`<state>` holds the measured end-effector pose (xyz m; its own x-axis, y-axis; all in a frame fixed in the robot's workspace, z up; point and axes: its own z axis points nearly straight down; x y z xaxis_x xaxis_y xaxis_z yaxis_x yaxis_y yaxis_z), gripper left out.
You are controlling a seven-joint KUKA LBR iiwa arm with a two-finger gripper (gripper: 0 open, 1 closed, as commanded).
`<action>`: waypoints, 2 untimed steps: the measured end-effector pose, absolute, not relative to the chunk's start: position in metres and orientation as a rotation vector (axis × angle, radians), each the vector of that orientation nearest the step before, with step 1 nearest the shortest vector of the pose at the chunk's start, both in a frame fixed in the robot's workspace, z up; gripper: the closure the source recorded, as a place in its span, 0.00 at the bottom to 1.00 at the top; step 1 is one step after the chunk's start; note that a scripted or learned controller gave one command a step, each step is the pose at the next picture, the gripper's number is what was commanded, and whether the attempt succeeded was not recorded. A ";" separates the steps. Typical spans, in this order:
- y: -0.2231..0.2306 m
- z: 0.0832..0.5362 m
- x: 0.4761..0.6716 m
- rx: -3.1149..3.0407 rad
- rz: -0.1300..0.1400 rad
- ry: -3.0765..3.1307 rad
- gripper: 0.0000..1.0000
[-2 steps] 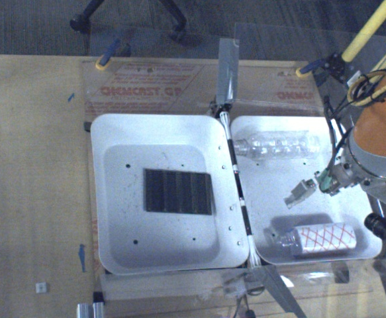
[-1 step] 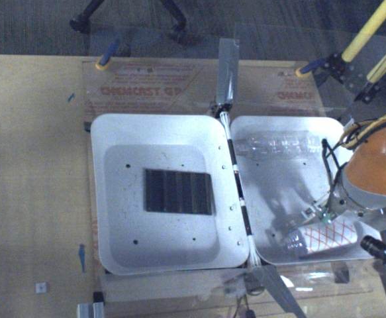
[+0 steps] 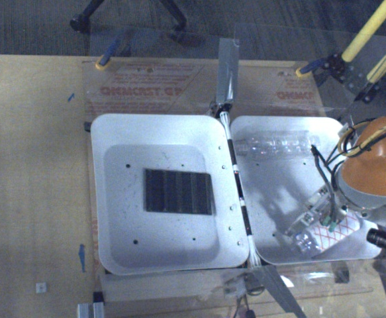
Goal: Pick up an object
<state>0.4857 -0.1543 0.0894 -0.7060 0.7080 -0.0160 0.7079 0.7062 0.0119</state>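
In the right bin (image 3: 279,177), white red-crosshatched packet (image 3: 335,234) beside the gripper (image 3: 308,227)

Robotics lab: plywood bench (image 3: 34,177), twin white bins (image 3: 106,197), clamps (image 3: 110,52).

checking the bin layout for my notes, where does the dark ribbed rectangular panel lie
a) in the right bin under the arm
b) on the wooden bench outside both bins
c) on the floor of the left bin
c: the dark ribbed panel lies flat on the floor of the left bin, while the arm reaches into the right bin.
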 end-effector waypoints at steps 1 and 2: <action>-0.127 0.089 0.543 1.410 0.006 2.796 0.00; -0.102 0.088 0.609 1.639 -0.009 2.687 0.00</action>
